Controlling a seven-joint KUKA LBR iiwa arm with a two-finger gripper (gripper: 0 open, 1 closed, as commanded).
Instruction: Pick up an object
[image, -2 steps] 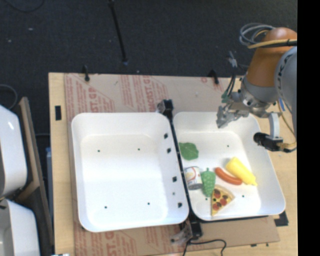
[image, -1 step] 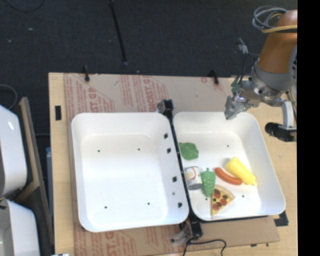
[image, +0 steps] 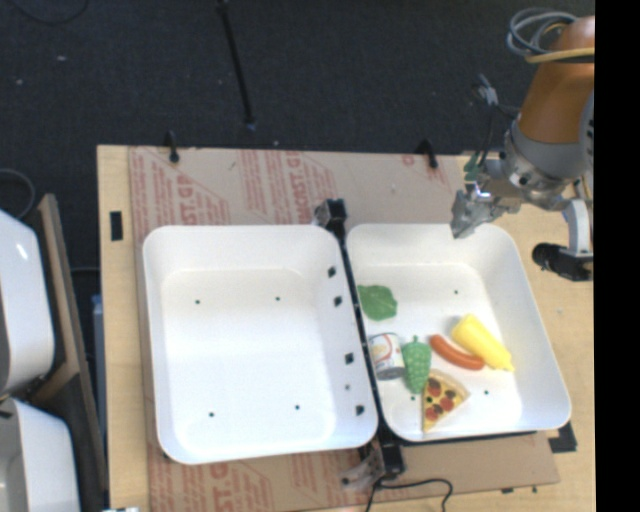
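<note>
2 bins (image: 250, 245) side by side, toys (image: 440, 365) in right bin

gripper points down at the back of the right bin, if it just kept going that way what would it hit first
Most likely the bare floor of the right bin near its far rim. The gripper hangs there, well away from the toys at the front. Depth is hard to judge, so it might clip the rim itself.

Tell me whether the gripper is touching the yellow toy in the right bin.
Apart. The camera view shows the gripper over the right bin's far rim, with bare white floor between it and the yellow toy.
</note>
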